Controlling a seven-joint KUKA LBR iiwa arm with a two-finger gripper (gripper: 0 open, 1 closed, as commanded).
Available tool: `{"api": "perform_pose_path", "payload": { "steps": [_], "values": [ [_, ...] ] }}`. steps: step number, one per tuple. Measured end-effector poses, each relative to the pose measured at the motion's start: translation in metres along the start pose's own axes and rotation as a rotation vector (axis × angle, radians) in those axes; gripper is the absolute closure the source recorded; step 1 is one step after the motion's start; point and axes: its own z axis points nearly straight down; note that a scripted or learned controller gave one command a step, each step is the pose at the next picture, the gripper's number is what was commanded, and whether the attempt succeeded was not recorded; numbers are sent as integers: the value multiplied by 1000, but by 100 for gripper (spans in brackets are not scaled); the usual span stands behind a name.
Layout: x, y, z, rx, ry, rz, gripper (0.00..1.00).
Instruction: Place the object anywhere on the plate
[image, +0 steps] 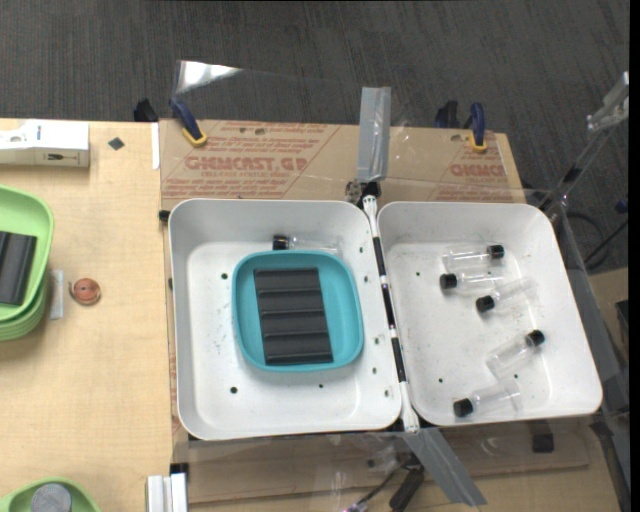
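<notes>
Clear vial (303, 243) lies crosswise behind teal plate (297, 311), black cap pointing left | gripper state: cannot tell

A teal plate (298, 310) sits in the left bin (200, 400) with a black ridged insert (292, 315) on it — five clear black-capped vials (488, 300) lie scattered in the right bin (560, 390), a sixth vial (300, 243) just behind the plate.

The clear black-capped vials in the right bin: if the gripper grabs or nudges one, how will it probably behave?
The vials lie on their sides and look cylindrical, so a nudge would probably roll them across the right bin. Their clear, smooth walls suggest a slippery grip. They appear small and see-through, so likely light, possibly fragile if glass.
</notes>
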Motion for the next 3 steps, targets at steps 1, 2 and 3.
{"api": "perform_pose_path", "payload": {
  "steps": [1,2,3],
  "values": [
    [0,0,0,0,0,0,0],
    [0,0,0,0,0,0,0],
    [0,0,0,0,0,0,0]
  ]
}}
